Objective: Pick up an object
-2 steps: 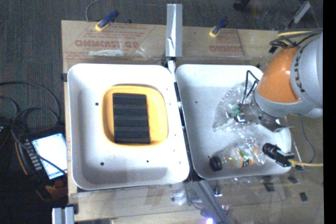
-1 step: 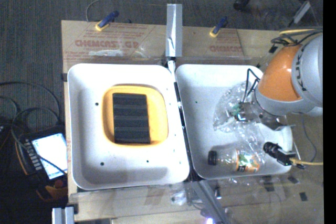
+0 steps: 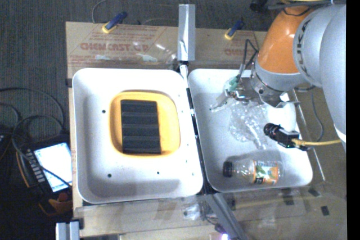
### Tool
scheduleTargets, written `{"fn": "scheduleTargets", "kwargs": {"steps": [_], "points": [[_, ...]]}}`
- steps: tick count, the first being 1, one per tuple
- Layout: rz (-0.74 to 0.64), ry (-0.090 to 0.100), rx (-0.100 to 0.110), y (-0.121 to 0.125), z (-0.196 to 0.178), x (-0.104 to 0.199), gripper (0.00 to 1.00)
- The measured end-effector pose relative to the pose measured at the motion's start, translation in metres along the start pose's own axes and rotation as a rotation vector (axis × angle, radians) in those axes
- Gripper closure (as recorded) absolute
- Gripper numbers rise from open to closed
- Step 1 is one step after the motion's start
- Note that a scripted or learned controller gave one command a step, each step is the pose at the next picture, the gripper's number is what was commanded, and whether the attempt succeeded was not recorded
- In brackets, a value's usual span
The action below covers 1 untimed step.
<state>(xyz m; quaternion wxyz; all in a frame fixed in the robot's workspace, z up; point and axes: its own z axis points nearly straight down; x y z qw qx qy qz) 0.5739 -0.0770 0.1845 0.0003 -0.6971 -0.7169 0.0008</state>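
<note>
In the right bin (image 3: 212,161), a clear plastic bottle (image 3: 253,171) with a black cap and an orange label lies on its side near the front wall. A crumpled clear plastic wrap (image 3: 245,122) sits in the middle of that bin. My gripper (image 3: 236,90) is low over the bin's back part, just behind the wrap, under the orange-banded wrist (image 3: 287,48). A small green and white item (image 3: 231,86) shows right at the gripper; I cannot tell whether it is held. The left bin (image 3: 90,121) holds a yellow tray (image 3: 172,121) with a black ribbed block (image 3: 140,126) in it.
A metal divider post (image 3: 186,31) stands behind the gap between the bins. Blue clamps (image 3: 114,21) (image 3: 234,28) hold the cardboard backing. A black connector with a yellow cable (image 3: 281,135) hangs off the arm over the right bin's right side.
</note>
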Motion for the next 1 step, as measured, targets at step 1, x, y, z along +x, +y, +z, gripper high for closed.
{"fn": "scheduleTargets", "kwargs": {"steps": [1], "points": [[-0.001,-0.001,0.002,0.0001,-0.0081,0.0004,1.00]]}}
